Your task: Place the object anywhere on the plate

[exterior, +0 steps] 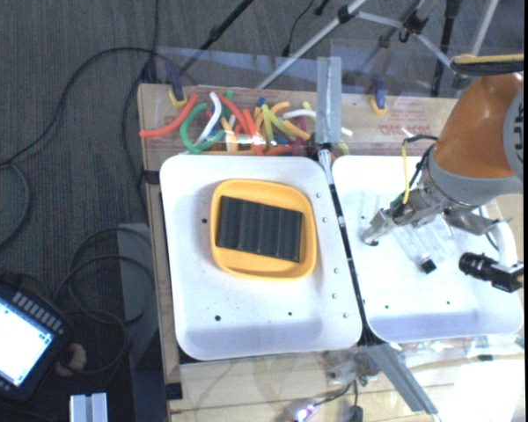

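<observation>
Tabletop (pixel 246 117) carries two white bins side by side. Left bin (pixel 246 323) holds the plate (pixel 224 258), yellow rim, dark ribbed centre, sitting a bit far of mid-bin. Right bin (pixel 396 310) sits under the arm (pixel 484 139), which comes in from the right, orange band above a grey wrist. Tool (pixel 414 222) hangs low over the right bin's far half, pointing left. Tool parts are pale and translucent, and how far the tool is open I cannot tell. No object visible in the tool. Small dark piece (pixel 428 265) lies on the right bin floor just near of the tool; probably the object, too small to be sure. Another dark piece (pixel 488 268) at the bin's right edge, unclear what it is. Coloured tubes (pixel 238 126) bunch on the tabletop far of the left bin.

Step, my read: pick phase, nothing on the plate yet. Next move calls for a secure grip on the object, a lift clear of the divider between the bins, travel left, release over the plate.
</observation>
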Controlling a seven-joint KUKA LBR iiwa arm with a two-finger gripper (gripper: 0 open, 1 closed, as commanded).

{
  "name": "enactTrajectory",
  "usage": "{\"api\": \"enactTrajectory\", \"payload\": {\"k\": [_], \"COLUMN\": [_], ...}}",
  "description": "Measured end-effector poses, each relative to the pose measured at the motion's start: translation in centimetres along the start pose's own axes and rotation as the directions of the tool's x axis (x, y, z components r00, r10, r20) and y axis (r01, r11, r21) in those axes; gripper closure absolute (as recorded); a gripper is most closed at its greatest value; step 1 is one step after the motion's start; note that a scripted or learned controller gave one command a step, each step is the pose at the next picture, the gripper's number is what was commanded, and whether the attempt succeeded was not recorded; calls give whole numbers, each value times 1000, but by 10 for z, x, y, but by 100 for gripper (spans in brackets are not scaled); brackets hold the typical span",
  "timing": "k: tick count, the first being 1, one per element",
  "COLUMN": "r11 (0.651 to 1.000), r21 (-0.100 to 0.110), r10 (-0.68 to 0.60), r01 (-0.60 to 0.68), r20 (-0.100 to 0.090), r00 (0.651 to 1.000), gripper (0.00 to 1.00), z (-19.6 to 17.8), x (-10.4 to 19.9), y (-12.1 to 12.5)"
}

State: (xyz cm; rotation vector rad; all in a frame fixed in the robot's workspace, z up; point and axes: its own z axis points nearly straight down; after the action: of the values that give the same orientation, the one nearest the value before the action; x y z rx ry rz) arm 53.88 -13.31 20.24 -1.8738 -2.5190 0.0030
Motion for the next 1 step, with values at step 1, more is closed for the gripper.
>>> {"api": "enactTrajectory", "payload": {"k": [1], "r11": [966], "r21": [-2], "r10": [-260], "r01": [260], "r20": [1], "r00": [966], "gripper": [100], "z": [-1], "x": [34], "y": [52]}}
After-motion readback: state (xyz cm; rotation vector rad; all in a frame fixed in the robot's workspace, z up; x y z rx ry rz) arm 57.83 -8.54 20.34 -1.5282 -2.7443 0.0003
